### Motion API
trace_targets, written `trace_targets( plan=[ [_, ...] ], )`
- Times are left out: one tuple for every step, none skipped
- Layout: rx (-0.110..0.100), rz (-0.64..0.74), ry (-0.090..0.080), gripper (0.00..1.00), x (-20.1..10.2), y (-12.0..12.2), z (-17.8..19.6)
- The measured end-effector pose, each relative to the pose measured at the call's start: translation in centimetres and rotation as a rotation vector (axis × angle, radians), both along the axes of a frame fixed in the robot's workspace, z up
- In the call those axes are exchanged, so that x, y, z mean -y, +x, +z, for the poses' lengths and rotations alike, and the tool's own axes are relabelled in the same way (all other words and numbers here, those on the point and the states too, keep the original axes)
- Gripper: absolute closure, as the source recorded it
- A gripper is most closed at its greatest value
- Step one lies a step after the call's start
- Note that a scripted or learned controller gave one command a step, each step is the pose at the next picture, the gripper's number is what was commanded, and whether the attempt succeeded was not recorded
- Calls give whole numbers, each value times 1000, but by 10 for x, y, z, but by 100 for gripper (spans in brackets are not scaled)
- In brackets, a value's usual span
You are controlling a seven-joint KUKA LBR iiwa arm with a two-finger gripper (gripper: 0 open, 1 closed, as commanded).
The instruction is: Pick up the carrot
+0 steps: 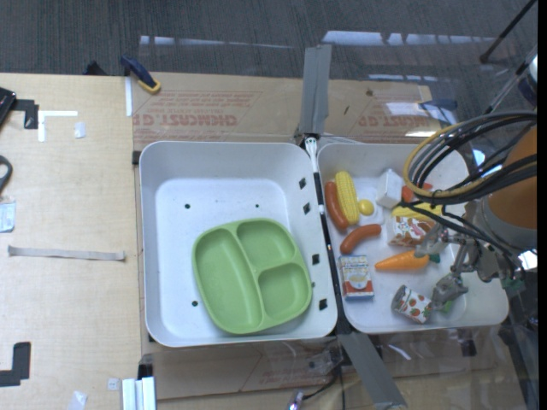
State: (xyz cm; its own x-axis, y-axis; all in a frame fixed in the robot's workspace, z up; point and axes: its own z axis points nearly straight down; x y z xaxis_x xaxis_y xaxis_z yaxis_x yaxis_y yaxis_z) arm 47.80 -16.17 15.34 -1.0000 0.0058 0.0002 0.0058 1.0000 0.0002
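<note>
A light green plastic plate with three sections [253, 274] sits in the left white bin [158, 229]. In the right white bin [479, 314], the long orange toy carrot [402, 262] lies flat near the middle. The metal two-finger gripper [447, 272] is just right of it, touching nothing; how wide it is cannot be told.

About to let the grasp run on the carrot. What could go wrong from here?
1. Crowding: the carrot lies close under a printed packet, so the gripper may nudge or grab the packet instead.
2. The gripper sits nearer the small patterned can; descending here could miss the carrot.
</note>
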Motion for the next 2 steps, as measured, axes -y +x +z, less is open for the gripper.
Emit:
trace_targets(
  plan=[
    [30, 93, -14, 0, 15, 10, -44],
    [24, 165, -20, 0, -13, 15, -44]
  ],
)
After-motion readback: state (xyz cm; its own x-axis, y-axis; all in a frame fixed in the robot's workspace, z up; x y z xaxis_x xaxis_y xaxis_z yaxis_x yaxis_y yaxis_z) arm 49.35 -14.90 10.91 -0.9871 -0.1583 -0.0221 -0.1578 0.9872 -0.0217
